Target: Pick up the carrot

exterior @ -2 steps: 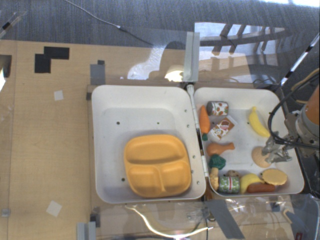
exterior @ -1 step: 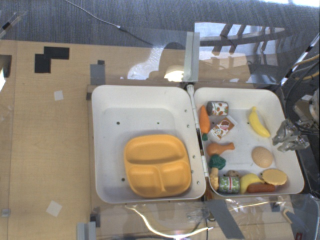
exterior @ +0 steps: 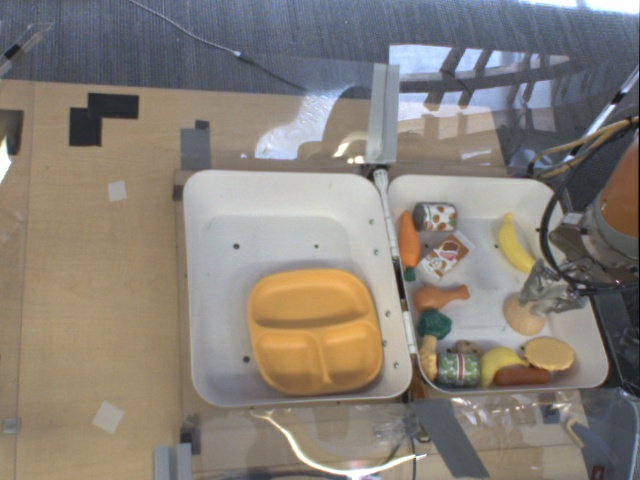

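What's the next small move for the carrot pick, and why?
Probably lift and travel toward the right bin's left wall: the gripper sits low over a tan round piece on the far side, while the carrot lies untouched along that wall beside the can.

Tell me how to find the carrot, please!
Look in the right-hand shallow white bin, along its left wall beside the divider. The long orange toy carrot lies there, left of the small printed can. It is the bin's one slim orange stick with a green tip.

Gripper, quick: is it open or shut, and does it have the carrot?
Gripper: cannot be told, too small and blurred. It sits at the right bin's right side, far from the carrot by the divider.
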Controlling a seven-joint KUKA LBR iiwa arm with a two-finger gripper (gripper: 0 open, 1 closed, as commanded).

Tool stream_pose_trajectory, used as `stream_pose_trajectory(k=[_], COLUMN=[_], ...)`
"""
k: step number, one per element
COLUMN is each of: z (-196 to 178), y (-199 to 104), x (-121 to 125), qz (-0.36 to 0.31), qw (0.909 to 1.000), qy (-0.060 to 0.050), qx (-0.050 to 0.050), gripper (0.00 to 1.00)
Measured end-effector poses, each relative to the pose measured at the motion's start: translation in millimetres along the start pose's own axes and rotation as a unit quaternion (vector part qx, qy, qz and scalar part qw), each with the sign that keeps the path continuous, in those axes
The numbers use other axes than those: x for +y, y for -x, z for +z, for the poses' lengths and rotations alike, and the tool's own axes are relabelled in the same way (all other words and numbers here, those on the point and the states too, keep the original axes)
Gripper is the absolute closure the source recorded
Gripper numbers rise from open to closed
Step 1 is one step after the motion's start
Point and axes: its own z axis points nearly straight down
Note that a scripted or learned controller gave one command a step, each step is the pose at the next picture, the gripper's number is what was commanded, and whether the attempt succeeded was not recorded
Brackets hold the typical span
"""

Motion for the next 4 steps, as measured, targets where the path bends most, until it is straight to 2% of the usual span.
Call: stream_pose_trajectory(k=[1, 2, 3, 4], z=[68.4, 34.3, -17.6, 6.7], y=[-7.6, -14.8, -25.0, -21.0], x=[7.2, 14.1, 24.0, 37.3], qz=[-0.112, -0.250, -0.513, -0.636], qw=[0.9937, 0.9683, 0.8587, 0.7716], qy=[-0.004, -0.003, -0.003, -0.001], qx=[-0.001, 0.000, 0.000, 0.000], gripper=[1.00, 1.00, 1.00, 1.00])
